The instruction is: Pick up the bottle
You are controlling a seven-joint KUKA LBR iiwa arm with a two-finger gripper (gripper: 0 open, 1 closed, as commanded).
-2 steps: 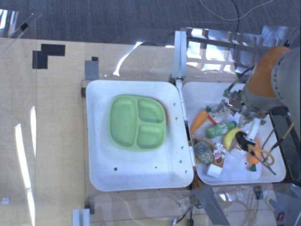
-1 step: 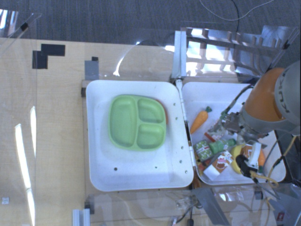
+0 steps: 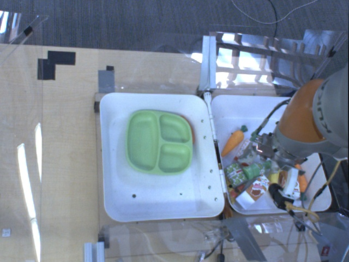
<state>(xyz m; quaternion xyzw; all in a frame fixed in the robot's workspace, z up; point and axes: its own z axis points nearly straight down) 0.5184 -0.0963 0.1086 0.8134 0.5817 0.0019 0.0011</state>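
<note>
I see the gripper (image 3: 266, 156) low in the right bin (image 3: 240, 107), down among the clutter; from here I cannot tell how it stands or whether it grips anything. The bottle (image 3: 291, 180) lies just beside it, near the carrot (image 3: 233, 141). A green tray (image 3: 159, 141) sits in the left bin (image 3: 114, 201).

Pale wooden bench (image 3: 60, 162), two white bins (image 3: 112, 162) side by side

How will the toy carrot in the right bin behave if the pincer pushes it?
The carrot looks round and tapered, so it would probably roll in a curve. It looks like a light toy, likely sliding easily on the smooth right bin. The clutter below may stop it.
</note>
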